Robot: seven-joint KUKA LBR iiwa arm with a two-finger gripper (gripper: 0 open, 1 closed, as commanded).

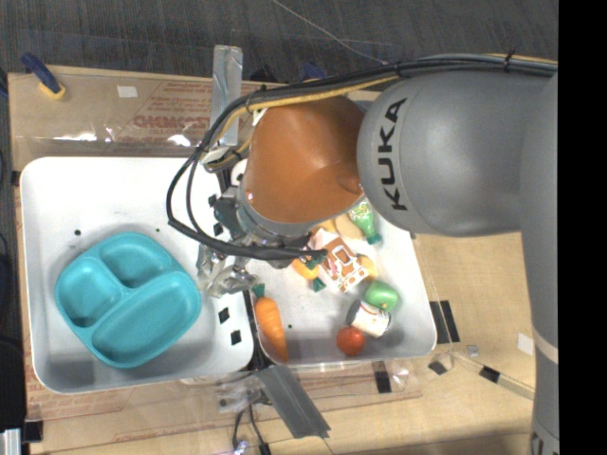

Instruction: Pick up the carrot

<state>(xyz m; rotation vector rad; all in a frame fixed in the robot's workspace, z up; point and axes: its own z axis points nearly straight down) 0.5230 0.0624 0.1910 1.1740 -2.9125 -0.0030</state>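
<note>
The carrot [270,323] is orange with a green top and lies in the right bin [417,344] by its left wall, near the front. My gripper [225,275] hangs from the orange-banded wrist just left and slightly above the carrot, over the divide between the two bins. Its metal fingers are partly hidden by cables and the wrist, and nothing shows between them.
A teal divided plate [126,297] lies in the left bin [47,197]. The right bin also holds a red tomato [351,340], a green and white item [377,301], a patterned box [341,263] and a green piece [363,218]. The arm's grey body covers the right bin's back part.
</note>
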